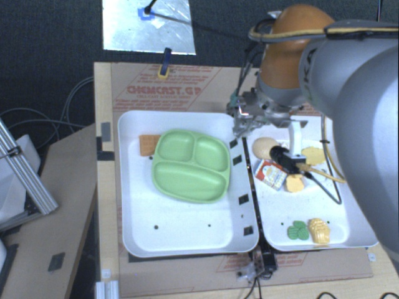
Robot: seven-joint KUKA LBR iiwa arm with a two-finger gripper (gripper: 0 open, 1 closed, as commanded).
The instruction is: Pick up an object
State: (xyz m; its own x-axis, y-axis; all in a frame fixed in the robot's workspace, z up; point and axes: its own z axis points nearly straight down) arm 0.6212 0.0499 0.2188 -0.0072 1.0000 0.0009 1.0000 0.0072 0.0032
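Green plate [190, 166]: I see it flat, three-sectioned, in the left bin [181, 226].
Tan square [148, 144]: flat, just beside the plate's rim.
Green piece [298, 230], yellow piece [319, 230]: side by side, right bin [293, 209].

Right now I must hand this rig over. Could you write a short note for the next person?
Gripper: above the far end of the divide between the bins, no object seen in it.
Left bin: green plate, orange cracker at its left edge.
Right bin: beige round item, red packet, green toy, yellow corn.
Done: nothing lifted yet.
Left: pick up one object.
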